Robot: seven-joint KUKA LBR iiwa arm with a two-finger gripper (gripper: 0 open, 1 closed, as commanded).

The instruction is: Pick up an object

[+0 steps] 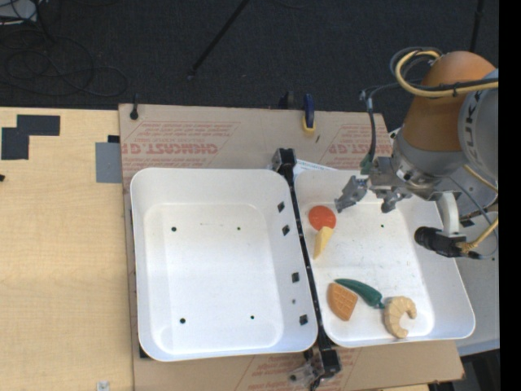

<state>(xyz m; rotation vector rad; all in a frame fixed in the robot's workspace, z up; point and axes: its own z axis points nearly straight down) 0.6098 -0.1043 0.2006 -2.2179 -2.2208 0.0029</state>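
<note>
In the right bin (pixel 435 300) lie a red ball (pixel 321 217) with a pale yellow wedge (pixel 323 239) just below it, near the bin's left wall. Toward the front sit an orange ridged piece (pixel 343 301), a dark green elongated piece (pixel 360 291) and a tan curled piece (pixel 399 314). My gripper (pixel 371 195) hovers over the back of the right bin, to the right of the red ball. Its two fingers (pixel 351 194) are spread apart with nothing between them.
The left bin (pixel 151 218) stands beside the right one, split from it by a black divider (pixel 295 243). A cardboard sheet (pixel 212 141) lies under both bins. A blue clamp (pixel 308 112) holds the sheet's far edge. A black cable end (pixel 440 240) hangs off the arm.
</note>
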